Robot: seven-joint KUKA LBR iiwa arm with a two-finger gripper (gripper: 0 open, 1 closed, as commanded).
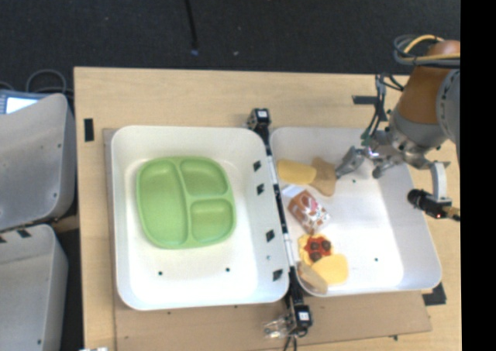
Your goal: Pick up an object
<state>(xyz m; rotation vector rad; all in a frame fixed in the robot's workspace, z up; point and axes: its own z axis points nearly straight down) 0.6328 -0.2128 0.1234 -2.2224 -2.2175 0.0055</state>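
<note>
Fingers of the gripper [358, 162] spread, pinching nothing, low over the right shallow white bin [387, 264]. Just beside them, near the bin's back-left corner: small tan biscuit-shaped toy [325, 175], touching a pale yellow wedge [296, 171]. Probably light, stiff, smooth plastic; best pinched across the narrow middle.

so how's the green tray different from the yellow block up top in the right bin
The green tray lies alone in the left bin; the yellow block lies in the right bin touching a tan piece. The green tray is far larger. It has three compartments; the yellow block looks plain. Both lie flat.
</note>
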